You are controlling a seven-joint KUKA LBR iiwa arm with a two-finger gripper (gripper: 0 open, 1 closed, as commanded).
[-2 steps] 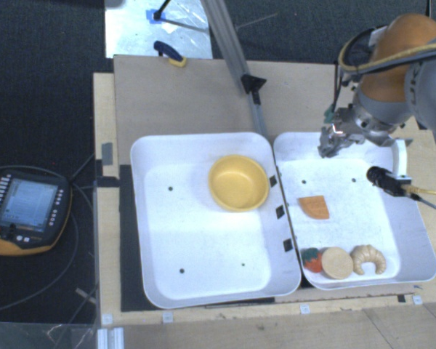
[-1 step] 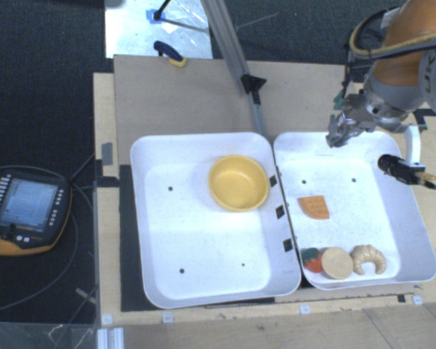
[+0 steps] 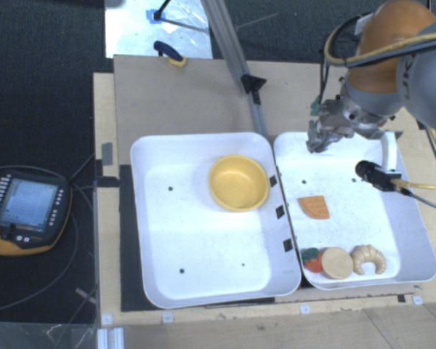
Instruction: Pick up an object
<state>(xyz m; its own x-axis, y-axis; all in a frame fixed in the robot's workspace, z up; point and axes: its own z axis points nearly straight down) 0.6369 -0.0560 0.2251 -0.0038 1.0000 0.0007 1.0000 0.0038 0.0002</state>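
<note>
The gripper (image 3: 318, 142) hangs over the right bin's (image 3: 414, 224) far left corner, jaws' spread indiscernible, nothing seen held; the orange wedge (image 3: 314, 207) lies mid-bin nearest, so best descend squarely over it, clear of the croissant (image 3: 368, 259) by the near edge.

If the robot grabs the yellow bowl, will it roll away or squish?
The yellow bowl sits upright on the left bin, so it probably won't roll. It looks like stiff, light plastic, unlikely to squish. Its smooth, rounded rim might slip from the hand.
</note>
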